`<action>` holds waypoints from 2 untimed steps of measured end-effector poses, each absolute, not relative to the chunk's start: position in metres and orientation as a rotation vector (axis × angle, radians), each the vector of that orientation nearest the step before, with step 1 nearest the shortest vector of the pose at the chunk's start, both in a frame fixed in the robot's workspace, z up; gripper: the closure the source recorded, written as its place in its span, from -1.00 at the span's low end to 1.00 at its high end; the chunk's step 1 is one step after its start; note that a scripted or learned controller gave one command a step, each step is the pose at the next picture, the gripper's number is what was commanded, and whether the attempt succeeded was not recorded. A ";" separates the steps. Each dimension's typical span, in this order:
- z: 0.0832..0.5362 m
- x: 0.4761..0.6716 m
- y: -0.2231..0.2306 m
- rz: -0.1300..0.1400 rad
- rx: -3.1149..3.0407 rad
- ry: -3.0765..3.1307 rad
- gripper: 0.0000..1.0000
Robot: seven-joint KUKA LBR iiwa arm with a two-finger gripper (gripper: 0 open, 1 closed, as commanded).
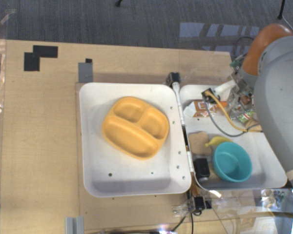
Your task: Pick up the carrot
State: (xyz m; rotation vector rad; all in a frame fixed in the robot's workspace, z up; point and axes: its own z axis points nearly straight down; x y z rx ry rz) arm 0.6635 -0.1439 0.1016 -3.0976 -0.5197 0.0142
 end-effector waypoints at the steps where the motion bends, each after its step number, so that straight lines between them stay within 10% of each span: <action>1: 0.099 0.656 -0.148 0.073 -3.087 -0.518 -1.00; 2: 0.087 0.639 -0.146 0.007 -3.119 -0.334 -1.00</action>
